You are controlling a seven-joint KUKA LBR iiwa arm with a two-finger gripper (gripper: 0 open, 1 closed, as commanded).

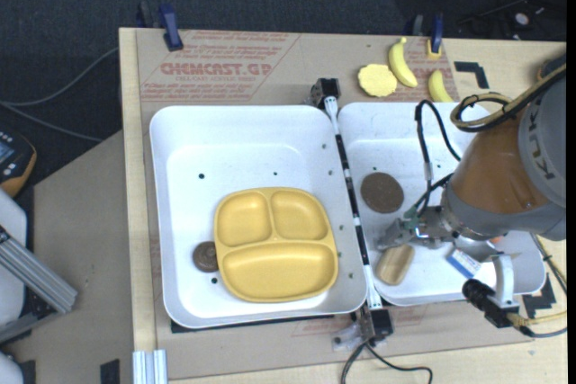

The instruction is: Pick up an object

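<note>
Hand (402, 236), fingers apart, just above tan bread roll (394, 264), long axis slanting upper-right to lower-left.

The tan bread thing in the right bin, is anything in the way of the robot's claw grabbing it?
Nothing visible blocks it. The gripper hangs just above the tan piece, and the brown disc lies apart, farther up the right bin.

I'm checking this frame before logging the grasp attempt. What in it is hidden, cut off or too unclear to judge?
- Gripper: in the camera view its tip is small and blurred over the tan object; contact cannot be judged.
- Brown disc in the left bin: partly covered by the yellow divided tray.
- Right bin: its far right side is hidden by the arm.
- Second banana: its lower end is hidden behind the bin's rim.
</note>
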